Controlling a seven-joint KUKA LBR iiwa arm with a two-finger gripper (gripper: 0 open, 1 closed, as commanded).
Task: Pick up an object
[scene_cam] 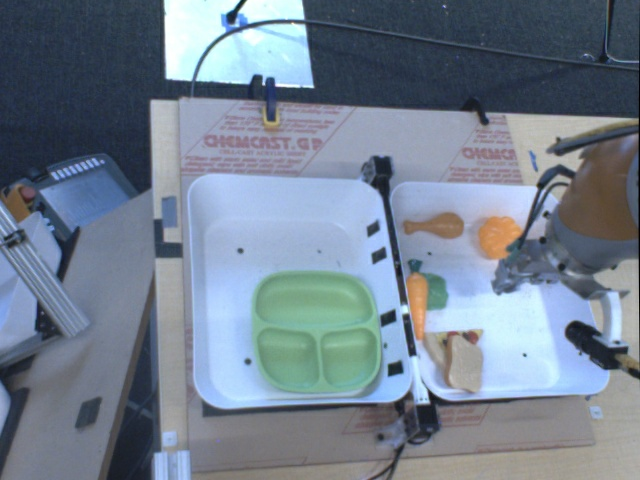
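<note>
In the right bin lie a toy chicken drumstick at the back, an orange fruit beside it, a carrot with a green top along the left wall, and a sandwich slice at the front. My gripper hangs over the right bin's middle, just in front of the orange fruit and to the right of the carrot. Nothing shows between its fingers. The orange-banded arm covers the bin's right side.
The left bin holds a green divided plate. A black divider with clips runs between the bins. Cardboard lies under both bins. Cables cross the dark floor behind, and a grey device sits at the far left.
</note>
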